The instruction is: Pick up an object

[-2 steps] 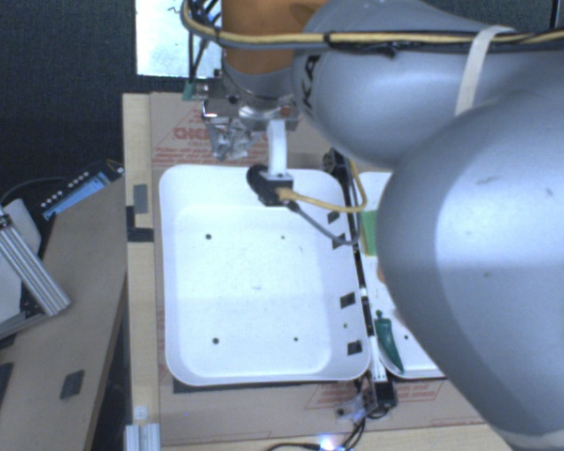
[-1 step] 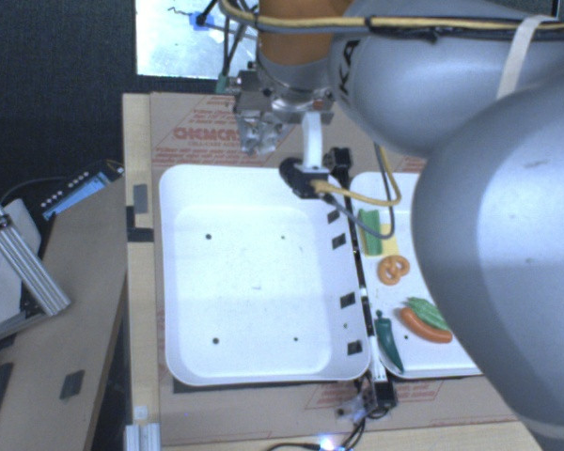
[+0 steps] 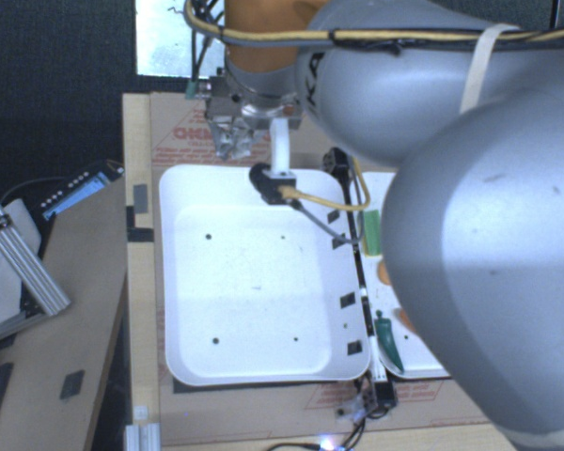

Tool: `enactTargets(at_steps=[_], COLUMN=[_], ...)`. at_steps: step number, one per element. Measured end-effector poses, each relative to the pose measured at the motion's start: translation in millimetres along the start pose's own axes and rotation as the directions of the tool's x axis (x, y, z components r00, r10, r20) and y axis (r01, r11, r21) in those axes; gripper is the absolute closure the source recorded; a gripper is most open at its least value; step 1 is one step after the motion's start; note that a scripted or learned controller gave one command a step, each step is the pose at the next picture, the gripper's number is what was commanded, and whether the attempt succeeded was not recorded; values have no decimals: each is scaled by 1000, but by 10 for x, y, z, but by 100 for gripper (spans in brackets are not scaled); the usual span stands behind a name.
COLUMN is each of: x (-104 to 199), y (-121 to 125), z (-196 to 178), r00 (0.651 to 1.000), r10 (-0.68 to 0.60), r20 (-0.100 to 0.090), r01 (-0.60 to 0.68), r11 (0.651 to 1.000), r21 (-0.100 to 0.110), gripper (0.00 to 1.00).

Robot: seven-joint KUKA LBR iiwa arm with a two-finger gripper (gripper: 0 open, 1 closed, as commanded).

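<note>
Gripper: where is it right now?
In the camera view the gripper sits at top centre, beyond the far rim of the left bin, under the arm's orange band.

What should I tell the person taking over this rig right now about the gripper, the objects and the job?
Gripper: at the far rim of the left shallow white bin; finger state can't be judged, nothing seen held.
Objects: a green pointed item, a yellow-green item and something orange lie in the right white bin, mostly hidden by the grey arm.
Done: no pick evident.
Left: grasp and lift one object.
</note>
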State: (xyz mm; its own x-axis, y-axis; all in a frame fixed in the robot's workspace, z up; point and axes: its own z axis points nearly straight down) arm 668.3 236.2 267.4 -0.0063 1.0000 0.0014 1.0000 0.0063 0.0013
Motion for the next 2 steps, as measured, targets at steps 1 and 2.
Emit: enactTargets(at_steps=[1, 2], x=[-187, -11], y=[-396, 18], z=[250, 461], r00=[1000, 1000], r10=[7, 1], r20=[3, 1], r01=[-7, -1], r11=[1000, 1000], r21=[5, -3], gripper=[100, 100])
